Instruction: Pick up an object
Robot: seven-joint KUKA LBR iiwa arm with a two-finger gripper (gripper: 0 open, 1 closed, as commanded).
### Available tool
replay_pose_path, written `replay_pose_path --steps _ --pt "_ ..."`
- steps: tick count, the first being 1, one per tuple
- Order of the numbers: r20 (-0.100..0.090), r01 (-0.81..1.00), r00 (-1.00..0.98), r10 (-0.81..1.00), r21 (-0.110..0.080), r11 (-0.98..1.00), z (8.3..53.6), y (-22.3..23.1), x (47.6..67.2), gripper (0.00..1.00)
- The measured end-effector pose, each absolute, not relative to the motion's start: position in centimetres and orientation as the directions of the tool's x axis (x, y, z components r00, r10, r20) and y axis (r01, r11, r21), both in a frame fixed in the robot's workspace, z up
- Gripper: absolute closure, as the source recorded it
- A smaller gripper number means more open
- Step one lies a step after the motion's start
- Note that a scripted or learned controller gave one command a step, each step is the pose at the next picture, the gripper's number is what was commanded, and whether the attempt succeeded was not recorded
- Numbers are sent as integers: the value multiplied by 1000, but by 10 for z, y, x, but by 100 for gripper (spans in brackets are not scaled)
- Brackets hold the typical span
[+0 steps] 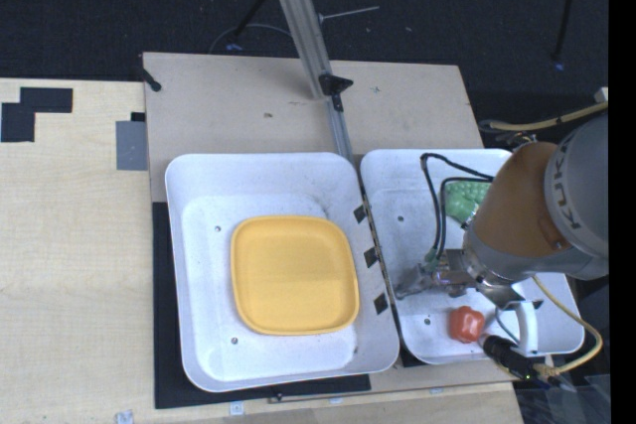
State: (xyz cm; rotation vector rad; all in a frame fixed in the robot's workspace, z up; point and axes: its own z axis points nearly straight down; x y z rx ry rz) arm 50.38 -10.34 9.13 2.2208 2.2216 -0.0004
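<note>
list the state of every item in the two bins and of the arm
square yellow plastic plate: flat, right side up, in left white bin
small red object: lying loose in right white bin, near front edge
green object: in right bin, partly hidden behind arm
grey and orange arm: low over right bin

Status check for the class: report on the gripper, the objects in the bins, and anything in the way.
Gripper low in right bin, near the divider. Red object and green object loose in that bin. Yellow plate in left bin. Arm overhangs the green object.
</note>
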Motion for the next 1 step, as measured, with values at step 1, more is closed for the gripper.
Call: replay_pose_path --steps 1 --pt "0 1000 2 1000 2 -2 103 -104 504 100"
